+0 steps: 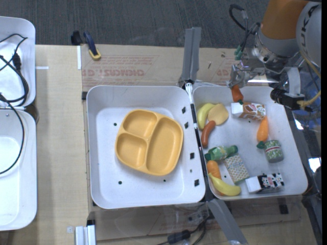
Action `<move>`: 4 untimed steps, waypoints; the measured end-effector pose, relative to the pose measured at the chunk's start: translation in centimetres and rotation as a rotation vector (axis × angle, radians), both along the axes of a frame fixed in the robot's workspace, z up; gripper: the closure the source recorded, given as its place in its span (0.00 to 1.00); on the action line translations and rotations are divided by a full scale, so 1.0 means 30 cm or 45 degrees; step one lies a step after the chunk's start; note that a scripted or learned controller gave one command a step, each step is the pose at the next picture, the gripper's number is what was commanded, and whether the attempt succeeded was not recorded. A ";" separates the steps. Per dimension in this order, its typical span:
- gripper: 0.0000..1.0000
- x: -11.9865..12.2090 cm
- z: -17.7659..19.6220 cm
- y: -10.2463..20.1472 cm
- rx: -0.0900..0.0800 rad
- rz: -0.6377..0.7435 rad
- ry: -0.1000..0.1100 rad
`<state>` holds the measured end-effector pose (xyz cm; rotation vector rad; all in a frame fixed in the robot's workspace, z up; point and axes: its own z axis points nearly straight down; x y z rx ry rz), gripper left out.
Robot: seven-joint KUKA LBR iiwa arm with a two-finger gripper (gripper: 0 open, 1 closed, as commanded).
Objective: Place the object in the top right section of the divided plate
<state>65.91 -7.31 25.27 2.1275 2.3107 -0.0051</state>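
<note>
A yellow divided plate [149,142] lies in the left bin [99,177], with two small sections on its left side and one long section on its right. My gripper [237,86] hangs over the back left corner of the right bin [296,162]. A small orange carrot piece [236,94] sits upright between its fingers, just above the bin floor. The gripper is well to the right of the plate, across the bins' dividing wall.
The right bin holds toy food: a banana [204,114], a sausage [208,133], a small carton [252,110], another carrot [262,129], a green can [274,151] and several more near the front. A grey post [192,55] stands behind the bins.
</note>
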 end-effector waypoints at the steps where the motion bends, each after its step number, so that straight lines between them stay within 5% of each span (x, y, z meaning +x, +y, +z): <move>1: 1.00 -0.234 -0.005 0.082 0.003 0.320 0.000; 2: 1.00 -0.286 0.060 0.283 0.003 0.699 0.000; 3: 1.00 -0.582 0.294 0.481 0.003 1.605 -0.002; 4: 1.00 -0.576 0.323 0.477 0.002 1.598 -0.005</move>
